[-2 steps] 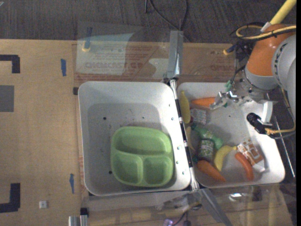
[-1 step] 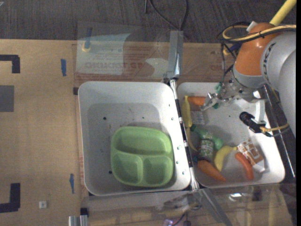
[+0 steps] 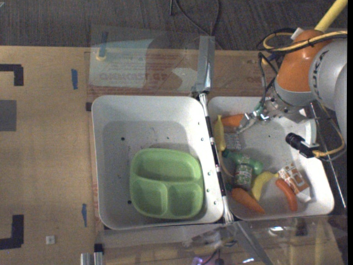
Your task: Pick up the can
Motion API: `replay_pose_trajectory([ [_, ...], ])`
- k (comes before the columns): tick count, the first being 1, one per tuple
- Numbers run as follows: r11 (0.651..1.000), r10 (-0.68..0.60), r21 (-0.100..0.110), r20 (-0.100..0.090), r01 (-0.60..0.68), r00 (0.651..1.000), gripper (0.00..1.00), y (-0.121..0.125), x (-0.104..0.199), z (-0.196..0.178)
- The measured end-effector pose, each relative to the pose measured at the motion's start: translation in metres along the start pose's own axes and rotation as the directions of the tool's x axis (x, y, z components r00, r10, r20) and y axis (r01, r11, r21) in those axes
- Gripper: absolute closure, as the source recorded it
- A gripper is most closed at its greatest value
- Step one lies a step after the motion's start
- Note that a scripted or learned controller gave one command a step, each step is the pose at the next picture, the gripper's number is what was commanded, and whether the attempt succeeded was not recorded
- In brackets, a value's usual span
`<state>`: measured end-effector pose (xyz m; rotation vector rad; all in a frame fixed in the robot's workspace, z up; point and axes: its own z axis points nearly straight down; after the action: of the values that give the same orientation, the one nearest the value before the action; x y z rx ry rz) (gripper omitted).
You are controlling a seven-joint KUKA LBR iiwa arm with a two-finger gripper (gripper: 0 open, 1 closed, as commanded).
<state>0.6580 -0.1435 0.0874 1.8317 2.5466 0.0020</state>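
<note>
can (image 3: pixel 243 173): we spot it in the right bin (image 3: pixel 321 202), wedged among toy food
gripper (image 3: pixel 255 116): sits above the can, can't tell its state
tip: we'd drop straight down, avoiding the banana (image 3: pixel 262 184)

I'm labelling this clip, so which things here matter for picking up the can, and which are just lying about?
For the job: the can, lying in the right bin; the gripper, above that bin's far end.

Lying about: green tray in the left bin, bananas, carrots, sausage, small carton.
</note>
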Motion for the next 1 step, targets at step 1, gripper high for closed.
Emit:
replay_pose_trajectory([
  [1, 0.998, -0.063, 0.003, -0.003, 0.063, 0.998, 0.0, -0.1252, -0.004, -0.0263],
])
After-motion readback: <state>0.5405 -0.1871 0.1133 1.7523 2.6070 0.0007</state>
